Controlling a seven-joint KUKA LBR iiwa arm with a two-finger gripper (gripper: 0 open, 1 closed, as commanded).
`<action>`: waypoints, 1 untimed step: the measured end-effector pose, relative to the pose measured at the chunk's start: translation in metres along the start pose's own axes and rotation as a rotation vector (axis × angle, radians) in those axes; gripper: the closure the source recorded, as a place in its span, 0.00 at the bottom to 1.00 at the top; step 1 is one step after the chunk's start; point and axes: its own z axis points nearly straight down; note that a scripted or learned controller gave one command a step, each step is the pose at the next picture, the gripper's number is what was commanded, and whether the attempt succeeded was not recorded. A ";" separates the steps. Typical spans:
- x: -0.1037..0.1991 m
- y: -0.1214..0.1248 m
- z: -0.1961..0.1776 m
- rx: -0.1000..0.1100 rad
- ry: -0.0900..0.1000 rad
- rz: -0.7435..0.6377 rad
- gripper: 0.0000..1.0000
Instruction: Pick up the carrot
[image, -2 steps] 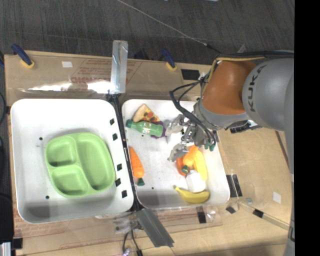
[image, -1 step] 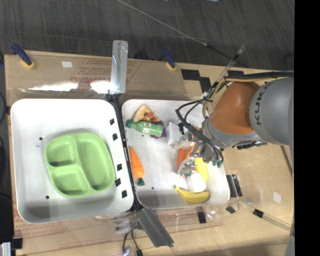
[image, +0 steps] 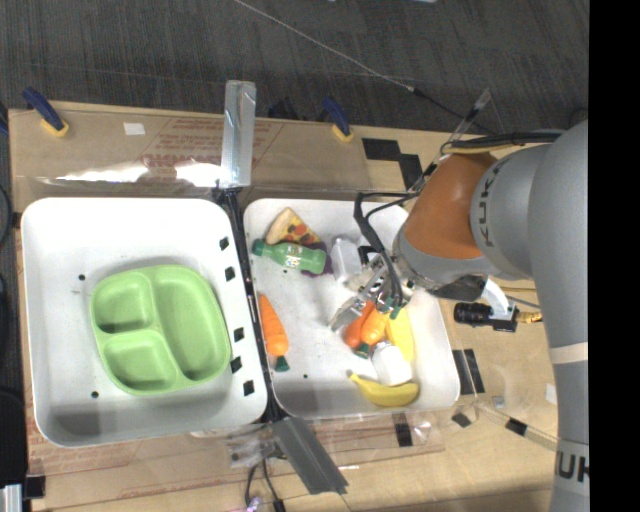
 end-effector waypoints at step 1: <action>0.042 0.020 0.003 0.004 0.008 0.180 0.00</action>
